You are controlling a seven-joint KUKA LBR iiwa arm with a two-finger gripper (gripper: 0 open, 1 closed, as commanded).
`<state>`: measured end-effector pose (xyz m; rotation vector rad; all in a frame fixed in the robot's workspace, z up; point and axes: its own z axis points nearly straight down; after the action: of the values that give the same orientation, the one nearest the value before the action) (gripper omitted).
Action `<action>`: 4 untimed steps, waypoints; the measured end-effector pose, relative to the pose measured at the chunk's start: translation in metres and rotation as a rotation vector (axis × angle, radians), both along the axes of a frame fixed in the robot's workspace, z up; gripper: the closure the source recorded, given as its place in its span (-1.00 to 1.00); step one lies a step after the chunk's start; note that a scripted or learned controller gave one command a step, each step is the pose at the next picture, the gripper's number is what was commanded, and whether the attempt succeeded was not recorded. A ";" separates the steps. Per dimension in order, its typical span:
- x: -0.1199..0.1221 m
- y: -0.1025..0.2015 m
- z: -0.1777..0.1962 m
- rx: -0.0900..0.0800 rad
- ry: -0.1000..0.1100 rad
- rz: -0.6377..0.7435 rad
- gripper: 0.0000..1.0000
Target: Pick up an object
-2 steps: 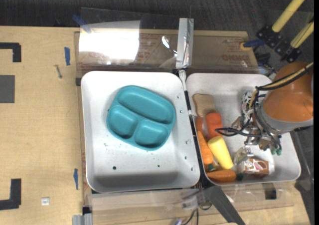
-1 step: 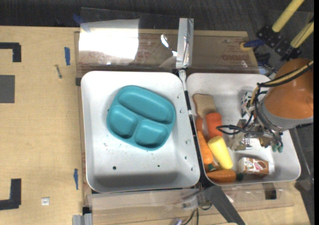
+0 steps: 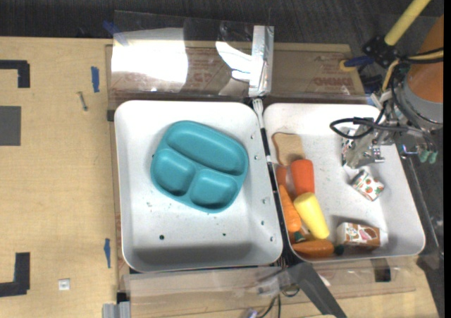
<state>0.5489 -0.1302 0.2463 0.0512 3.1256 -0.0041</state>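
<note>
From above I see a tan desk carrying two shallow white bins side by side. The left bin holds a teal divided plate, lying flat near the bin's middle with three compartments facing up.

The right bin holds the loose items. Along its left wall, from back to front, lie a slice of toy bread, a red-orange cylinder, a thin orange carrot-like piece and a yellow cylinder leaning across it. At the front wall rests an orange piece, and just beside it to the right a small brown and white carton lies on its side. A small white carton with red and green print lies tilted in the right half of the bin, apart from the others.

The arm enters from the right, its orange band at the frame's edge. The gripper hangs over the back right part of this bin, just above the small white carton, wrapped in black cable. I cannot tell how the jaws stand, and I see nothing between them.
</note>
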 end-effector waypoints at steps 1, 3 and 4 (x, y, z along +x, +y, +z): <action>0.086 0.052 0.044 0.006 0.005 -0.187 1.00; 0.113 0.081 -0.005 0.003 0.003 -0.041 1.00; 0.114 0.097 0.035 0.003 0.002 0.023 1.00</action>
<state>0.6627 -0.0331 0.2811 0.0150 3.1279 0.0008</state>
